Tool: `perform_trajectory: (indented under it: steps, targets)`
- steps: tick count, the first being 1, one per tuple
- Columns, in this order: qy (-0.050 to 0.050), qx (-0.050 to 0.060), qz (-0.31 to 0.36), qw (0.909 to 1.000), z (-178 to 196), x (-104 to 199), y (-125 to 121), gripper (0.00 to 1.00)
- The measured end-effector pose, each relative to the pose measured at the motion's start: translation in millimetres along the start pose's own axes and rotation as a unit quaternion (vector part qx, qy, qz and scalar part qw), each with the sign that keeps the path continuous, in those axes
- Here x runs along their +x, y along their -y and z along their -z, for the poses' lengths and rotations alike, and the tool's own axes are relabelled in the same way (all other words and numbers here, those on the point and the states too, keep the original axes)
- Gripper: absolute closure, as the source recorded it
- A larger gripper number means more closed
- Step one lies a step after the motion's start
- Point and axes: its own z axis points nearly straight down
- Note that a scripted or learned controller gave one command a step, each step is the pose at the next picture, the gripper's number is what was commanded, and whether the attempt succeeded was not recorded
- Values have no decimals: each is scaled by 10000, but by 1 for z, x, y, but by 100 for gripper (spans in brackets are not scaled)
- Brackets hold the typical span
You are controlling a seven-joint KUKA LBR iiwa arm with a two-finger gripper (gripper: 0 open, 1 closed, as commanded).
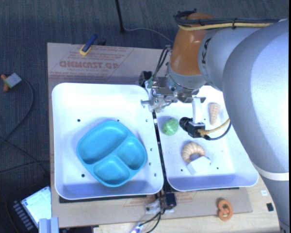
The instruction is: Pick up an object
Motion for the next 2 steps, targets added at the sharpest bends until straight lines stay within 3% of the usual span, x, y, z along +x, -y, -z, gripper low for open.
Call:
perform_trajectory:
  steps: [1,2]
  targets:
    - [0,1,2,10000,0,-19,-32,100]
    - [8,0,-9,10000,34,-136,9,100]
